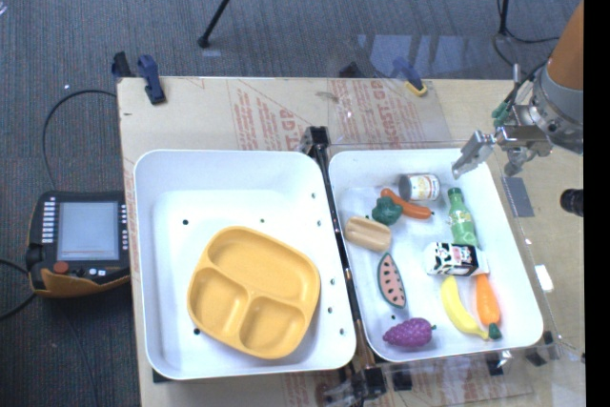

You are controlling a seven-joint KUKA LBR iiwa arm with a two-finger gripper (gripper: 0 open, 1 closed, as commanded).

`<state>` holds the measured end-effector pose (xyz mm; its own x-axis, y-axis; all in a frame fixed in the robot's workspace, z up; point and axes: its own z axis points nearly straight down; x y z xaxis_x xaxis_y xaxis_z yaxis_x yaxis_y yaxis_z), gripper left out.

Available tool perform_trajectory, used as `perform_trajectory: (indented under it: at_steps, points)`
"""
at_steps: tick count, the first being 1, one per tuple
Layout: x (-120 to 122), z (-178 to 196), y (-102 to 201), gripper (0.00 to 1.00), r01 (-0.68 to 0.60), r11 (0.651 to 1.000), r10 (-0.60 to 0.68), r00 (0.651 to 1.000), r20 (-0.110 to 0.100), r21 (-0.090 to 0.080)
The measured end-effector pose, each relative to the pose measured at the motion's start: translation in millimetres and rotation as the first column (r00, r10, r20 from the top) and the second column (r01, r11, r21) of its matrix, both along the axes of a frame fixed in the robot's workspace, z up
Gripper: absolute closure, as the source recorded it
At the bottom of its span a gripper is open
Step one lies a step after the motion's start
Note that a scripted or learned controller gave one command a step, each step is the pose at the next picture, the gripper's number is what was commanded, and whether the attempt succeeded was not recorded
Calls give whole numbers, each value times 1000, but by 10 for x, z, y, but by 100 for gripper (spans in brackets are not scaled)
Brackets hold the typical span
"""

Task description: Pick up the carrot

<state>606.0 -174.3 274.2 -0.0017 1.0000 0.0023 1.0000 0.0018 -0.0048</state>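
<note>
Your gripper [488, 151] hovers, fingers wide and empty, over the right bin's [367, 169] far-right corner; the carrot [487, 298] touches the banana [458, 308], risking a double grab.

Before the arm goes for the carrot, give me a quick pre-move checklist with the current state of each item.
1. Carrot in sight, lying in the right bin near its right wall: ok.
2. Carrot top uncovered: ok.
3. Room beside the carrot: not ok; the banana lies right against its left side.
4. Tool over the carrot: not ok; it sits at the bin's far right corner.
5. Tool carrying nothing: ok, nothing seen between its fingers.
6. Finger opening: cannot tell.
</note>
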Motion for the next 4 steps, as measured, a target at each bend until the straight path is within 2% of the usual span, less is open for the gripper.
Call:
perform_trajectory:
  at_steps: [1,2,3,4]
  points:
    - [-380,-1035,-356,0,-231,973,231,973,-4,4]
    - [-950,-1299,-277,0,-690,724,690,724,4,4]
    - [-1086,-1707,-370,0,-565,824,566,824,36,-38]
    - [-1035,-1560,-417,100,-555,830,557,829,47,-58]
